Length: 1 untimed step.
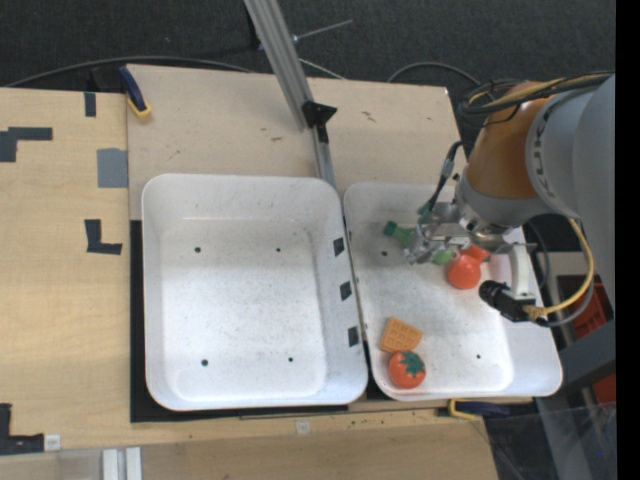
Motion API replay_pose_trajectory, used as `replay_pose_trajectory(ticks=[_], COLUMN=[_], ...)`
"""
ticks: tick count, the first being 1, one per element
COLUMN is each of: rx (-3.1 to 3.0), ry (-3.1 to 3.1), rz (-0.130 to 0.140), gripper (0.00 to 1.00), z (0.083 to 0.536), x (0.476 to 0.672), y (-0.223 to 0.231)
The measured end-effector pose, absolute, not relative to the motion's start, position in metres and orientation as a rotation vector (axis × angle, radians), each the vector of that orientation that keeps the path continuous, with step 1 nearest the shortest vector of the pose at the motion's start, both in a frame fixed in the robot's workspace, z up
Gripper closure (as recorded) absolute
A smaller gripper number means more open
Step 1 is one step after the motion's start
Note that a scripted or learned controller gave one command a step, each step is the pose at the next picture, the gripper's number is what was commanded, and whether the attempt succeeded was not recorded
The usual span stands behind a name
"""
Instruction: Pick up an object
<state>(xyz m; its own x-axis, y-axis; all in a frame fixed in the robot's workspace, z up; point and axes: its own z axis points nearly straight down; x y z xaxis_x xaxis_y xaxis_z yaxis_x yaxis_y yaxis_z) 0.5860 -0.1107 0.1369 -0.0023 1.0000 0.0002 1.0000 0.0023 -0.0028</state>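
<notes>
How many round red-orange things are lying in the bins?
2, both in the right bin. One orange-red ball lies beside the gripper; one red tomato-like toy sits near the front edge, next to a waffle-like piece. The arm may hide more.

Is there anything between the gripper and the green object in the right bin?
Nothing visible. The gripper is low in the right bin, right beside the green object. The orange ball lies on its other side, out of the way.
</notes>
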Motion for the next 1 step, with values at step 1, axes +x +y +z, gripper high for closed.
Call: replay_pose_trajectory(ticks=[1], rx=[-2.222], ry=[-2.224], rz=[-0.002], gripper=[1.00], z=[0.1798], x=[0.5841], y=[-0.1133])
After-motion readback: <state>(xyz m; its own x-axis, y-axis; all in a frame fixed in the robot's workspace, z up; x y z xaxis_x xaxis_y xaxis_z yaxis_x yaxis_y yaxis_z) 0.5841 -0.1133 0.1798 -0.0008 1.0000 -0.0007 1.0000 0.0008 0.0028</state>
